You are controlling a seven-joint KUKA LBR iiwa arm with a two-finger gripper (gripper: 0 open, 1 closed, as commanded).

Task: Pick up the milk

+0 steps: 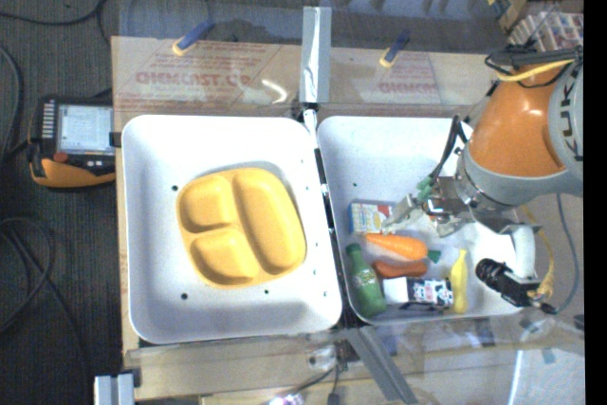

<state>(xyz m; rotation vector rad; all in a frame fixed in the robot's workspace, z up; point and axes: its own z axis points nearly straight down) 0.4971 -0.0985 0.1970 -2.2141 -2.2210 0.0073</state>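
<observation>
Pincer (423,204) hangs over the right bin (379,142); its opening cannot be told; the milk (370,215), judged to be the pale carton, lies at its 9 o'clock; the carrot (396,247) crowds the carton at 5 o'clock; a descent may catch both, or nudge the carton aside.

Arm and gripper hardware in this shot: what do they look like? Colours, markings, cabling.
The arm has a rounded grey body with a broad orange band and black lettering cut off at the picture's edge. A thin dark cable runs down its side toward the gripper, which is small, silver-grey metal.
</observation>
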